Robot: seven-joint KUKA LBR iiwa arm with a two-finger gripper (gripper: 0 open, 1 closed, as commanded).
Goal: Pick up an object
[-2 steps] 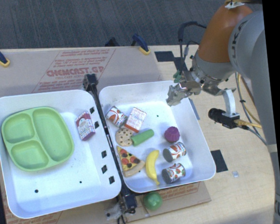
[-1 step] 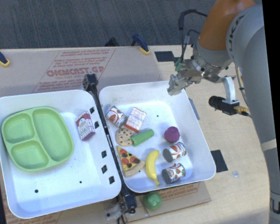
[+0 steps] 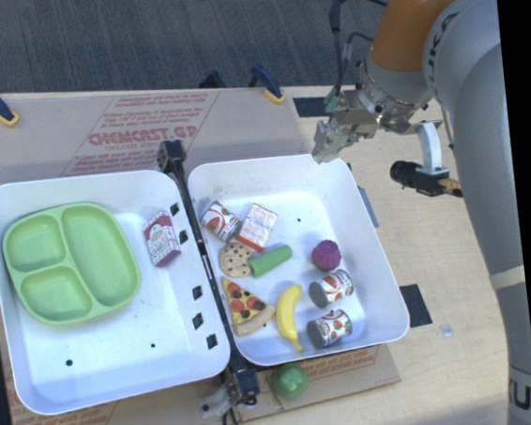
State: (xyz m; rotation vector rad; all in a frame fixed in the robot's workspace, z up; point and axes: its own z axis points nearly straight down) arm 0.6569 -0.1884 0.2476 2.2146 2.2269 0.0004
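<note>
Camera view: both white bins are seen from above at a slant, the right bin (image 3: 372,243) being taken as the landmark.
Arm: the grey arm (image 3: 474,90) with its orange band is cut off at the top and right edges of the picture.
Gripper: the gripper (image 3: 326,146) is seen over the far right corner of the right bin; nothing is seen between its fingers, and whether they are spread or pressed together cannot be told.
Cans: three are counted inside the right bin, one can (image 3: 218,220) near its far left corner, a second can (image 3: 332,288) and a third can (image 3: 329,327) near its near right corner.
Cartons: two are counted, a carton (image 3: 257,226) inside the right bin beside the far can, and a red carton (image 3: 161,239) in the left bin (image 3: 102,365).
Other pieces in the right bin: one cookie (image 3: 234,258), one green cylinder (image 3: 270,259), one pizza slice (image 3: 245,305), one banana (image 3: 289,315), one purple ball (image 3: 325,254).
Outside the right bin: a green ball (image 3: 288,381) is seen just past its near edge, partly hidden by the rim.
Left of the right bin: one green divided plate (image 3: 68,262) lies in the left bin.
Obstruction: the pieces are crowded, the cookie touching the pizza slice.
</note>
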